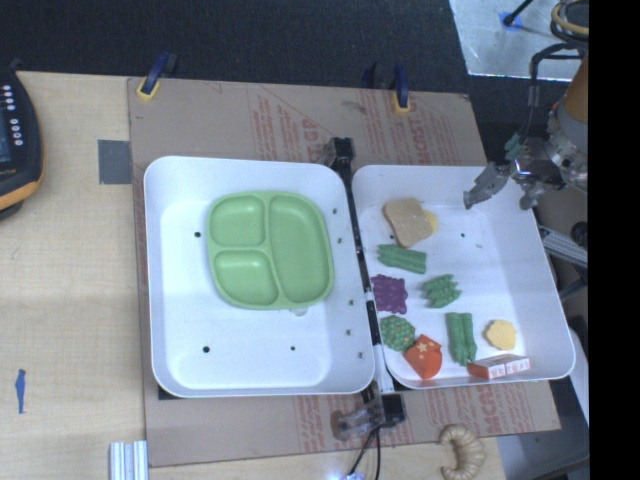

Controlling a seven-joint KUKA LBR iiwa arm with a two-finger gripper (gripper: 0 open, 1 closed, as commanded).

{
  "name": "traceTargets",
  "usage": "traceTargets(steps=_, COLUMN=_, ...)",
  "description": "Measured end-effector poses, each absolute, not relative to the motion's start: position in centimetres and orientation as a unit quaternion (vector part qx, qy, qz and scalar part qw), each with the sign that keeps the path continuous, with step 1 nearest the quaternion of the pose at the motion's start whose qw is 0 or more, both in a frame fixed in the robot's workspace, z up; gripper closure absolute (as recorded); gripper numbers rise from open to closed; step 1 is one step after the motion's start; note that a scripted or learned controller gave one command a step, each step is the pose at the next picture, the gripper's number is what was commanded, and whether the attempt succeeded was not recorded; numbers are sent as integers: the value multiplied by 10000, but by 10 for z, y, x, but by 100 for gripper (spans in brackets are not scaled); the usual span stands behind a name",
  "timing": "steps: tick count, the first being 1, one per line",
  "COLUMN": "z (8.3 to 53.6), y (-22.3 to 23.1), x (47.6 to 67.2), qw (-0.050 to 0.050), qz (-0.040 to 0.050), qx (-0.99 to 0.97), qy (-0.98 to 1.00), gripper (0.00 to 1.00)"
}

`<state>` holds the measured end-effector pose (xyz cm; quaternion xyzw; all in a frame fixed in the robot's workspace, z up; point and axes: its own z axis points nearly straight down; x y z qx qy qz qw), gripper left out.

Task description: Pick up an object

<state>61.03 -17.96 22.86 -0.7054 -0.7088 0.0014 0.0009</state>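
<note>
My gripper [497, 199] hangs over the far right corner of the right bin [535, 268], open, with nothing between its fingers. Below and to its left in that bin lie a tan bread slice [406, 220], a green bean pod [402, 259], purple grapes [389, 292], a small green leafy piece [440, 290], broccoli [397, 330], a red fruit [424, 356], a green pickle [460, 336], a yellow piece [500, 334] and a red-and-white packet [498, 368]. The bread slice is the nearest item to the gripper.
The left bin [180, 348] holds a light green divided plate [270, 248]. Clamps [401, 93] pin the cardboard at the far edge. A teach pendant [15, 138] lies at the far left. A tan curled item [462, 450] sits on the bench in front of the right bin.
</note>
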Motion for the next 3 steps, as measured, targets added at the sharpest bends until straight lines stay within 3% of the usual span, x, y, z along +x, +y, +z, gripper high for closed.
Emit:
traceTargets(steps=1, z=153, y=-120, x=538, qw=79, qz=42, qx=-7049, qy=-7093, gripper=0)
traceTargets(steps=2, z=88, y=-133, x=533, qw=41, qz=34, qx=-7057, qy=-7085, gripper=0)
traceTargets(steps=3, z=102, y=-134, x=535, qw=20, qz=25, qx=-7053, qy=-7089, gripper=100)
